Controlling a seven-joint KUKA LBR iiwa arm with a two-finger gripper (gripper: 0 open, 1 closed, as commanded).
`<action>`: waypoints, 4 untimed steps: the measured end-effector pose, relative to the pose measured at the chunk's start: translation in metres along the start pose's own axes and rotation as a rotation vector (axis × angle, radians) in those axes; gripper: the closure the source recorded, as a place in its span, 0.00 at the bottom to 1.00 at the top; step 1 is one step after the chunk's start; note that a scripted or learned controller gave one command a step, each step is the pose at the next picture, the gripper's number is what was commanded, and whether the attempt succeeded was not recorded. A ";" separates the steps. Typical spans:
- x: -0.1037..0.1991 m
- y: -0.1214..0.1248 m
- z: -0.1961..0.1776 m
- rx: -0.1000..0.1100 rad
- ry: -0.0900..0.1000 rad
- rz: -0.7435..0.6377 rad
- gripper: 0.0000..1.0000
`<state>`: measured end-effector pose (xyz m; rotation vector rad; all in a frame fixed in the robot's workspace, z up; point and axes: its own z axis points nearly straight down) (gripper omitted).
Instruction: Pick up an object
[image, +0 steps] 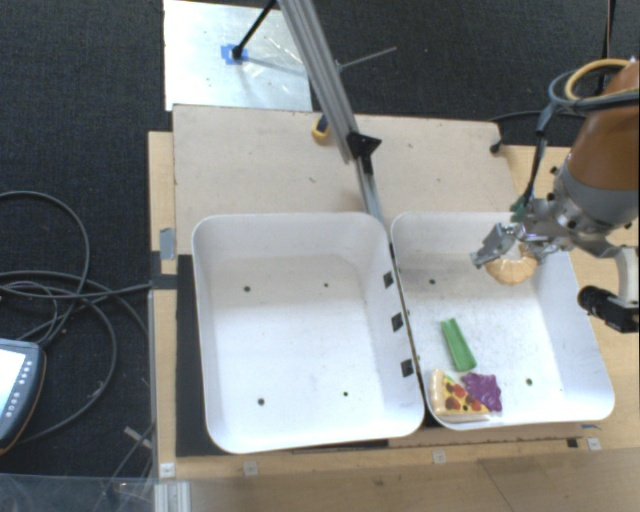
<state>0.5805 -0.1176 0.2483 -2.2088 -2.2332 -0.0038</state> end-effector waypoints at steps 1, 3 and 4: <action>0.043 0.002 0.004 0.001 0.000 0.001 1.00; 0.171 0.008 0.008 0.000 0.001 0.000 1.00; 0.217 0.020 0.016 -0.001 0.000 0.002 1.00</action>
